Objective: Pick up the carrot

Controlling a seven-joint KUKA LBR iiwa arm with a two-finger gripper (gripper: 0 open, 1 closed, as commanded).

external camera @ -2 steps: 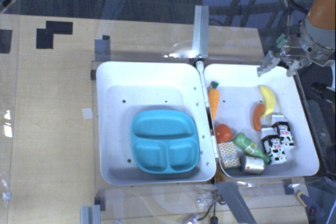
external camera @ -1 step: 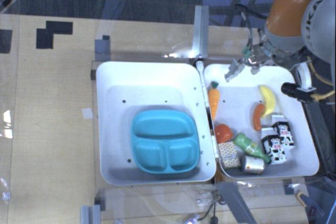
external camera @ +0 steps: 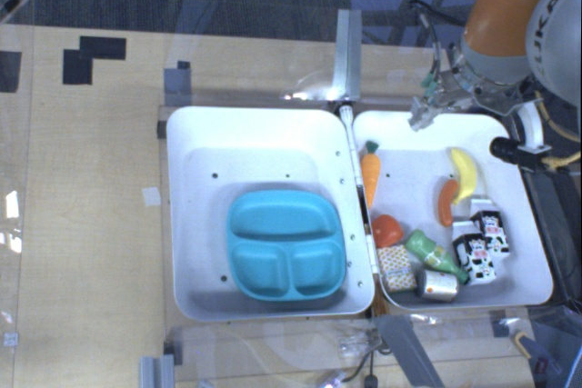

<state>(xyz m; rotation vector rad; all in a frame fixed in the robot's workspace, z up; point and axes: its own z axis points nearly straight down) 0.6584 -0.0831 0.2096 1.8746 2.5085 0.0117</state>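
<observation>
1. Carrot (external camera: 370,171): lies untouched in the right bin (external camera: 536,286), against its left wall, below and to the left of the end effector (external camera: 426,111), near it but apart.
2. End effector: hovers over the bin's far rim, carrying nothing; whether it is spread or pressed together, I cannot tell.
3. Progress: grasp not begun; approach, descent, closing and lift all remain.
4. Neighbours: banana (external camera: 465,173) lies below and to the right.

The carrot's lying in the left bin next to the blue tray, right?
Not quite. The camera view shows the carrot in the right bin, against its left wall. The blue tray sits alone in the left bin.
</observation>
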